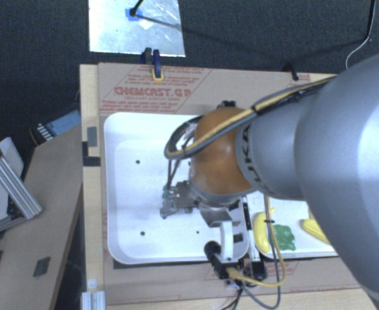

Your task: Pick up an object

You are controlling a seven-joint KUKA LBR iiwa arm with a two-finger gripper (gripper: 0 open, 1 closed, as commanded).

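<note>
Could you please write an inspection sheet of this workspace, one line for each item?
Surface: left white bin on brown board; right bin mostly hidden by the arm.
Job's things: yellow object, green object and another yellow object in the right bin.
Clutter: nothing seen in the left bin.
Claw: claw low over the left bin; grasp state cannot be told.
Cables: black and yellow cables across the orange band.
Surroundings: clamp, shiny sheet, dark floor.
</note>
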